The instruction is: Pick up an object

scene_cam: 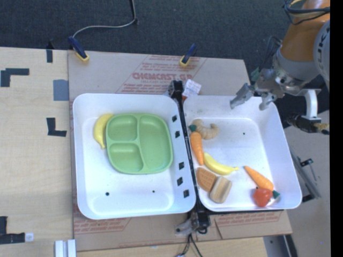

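the jaws (251,96) stand open, two grey fingers splayed apart with nothing between them, hanging over the far rim of the right bin (284,159). they are well apart from every item below.

nearest to them, by the bin's far left side, lies a small ginger root (207,129), knobbly and tan; it looks like moulded plastic, so light and stiff, but its lumps give uneven faces, and a grip across the narrow middle would seem safest. touching it, a carrot (196,147) runs along the divider; being long and tapered, it should be taken across its thick upper half, though the wall beside it leaves little room for a finger. a banana (217,165) curves just beside it, smooth and likely slippery, best pinched at mid-length across the curve. two bread pieces (212,184) sit side by side at the near edge, blocky and probably easy to clamp on flat sides. a second carrot (258,177) and a tomato (262,197) lie near the right corner; the round tomato could squirt out of a pinch.

in the left bin (86,159) a green divided plate (139,142) rests against another banana (99,130); the plate looks too broad for the jaws.
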You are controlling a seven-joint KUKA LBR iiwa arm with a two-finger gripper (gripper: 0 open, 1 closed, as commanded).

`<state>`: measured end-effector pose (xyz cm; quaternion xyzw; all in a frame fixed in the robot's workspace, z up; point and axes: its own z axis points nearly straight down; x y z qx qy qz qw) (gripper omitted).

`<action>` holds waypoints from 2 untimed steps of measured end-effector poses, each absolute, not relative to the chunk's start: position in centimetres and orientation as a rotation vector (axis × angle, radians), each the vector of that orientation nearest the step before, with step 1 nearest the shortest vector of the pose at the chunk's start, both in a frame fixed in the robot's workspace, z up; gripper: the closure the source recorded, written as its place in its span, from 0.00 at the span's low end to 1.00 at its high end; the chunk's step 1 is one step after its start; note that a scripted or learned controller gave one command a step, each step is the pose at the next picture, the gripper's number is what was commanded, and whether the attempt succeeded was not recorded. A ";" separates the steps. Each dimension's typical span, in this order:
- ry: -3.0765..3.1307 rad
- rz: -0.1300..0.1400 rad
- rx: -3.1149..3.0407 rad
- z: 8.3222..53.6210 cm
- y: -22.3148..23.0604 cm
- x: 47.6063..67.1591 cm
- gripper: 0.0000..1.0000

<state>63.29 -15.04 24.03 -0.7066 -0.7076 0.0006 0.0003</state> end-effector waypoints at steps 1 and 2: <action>-2.222 0.002 -2.218 18.3 -9.1 64.0 0.00; -2.222 0.002 -2.218 18.4 -6.7 63.8 0.00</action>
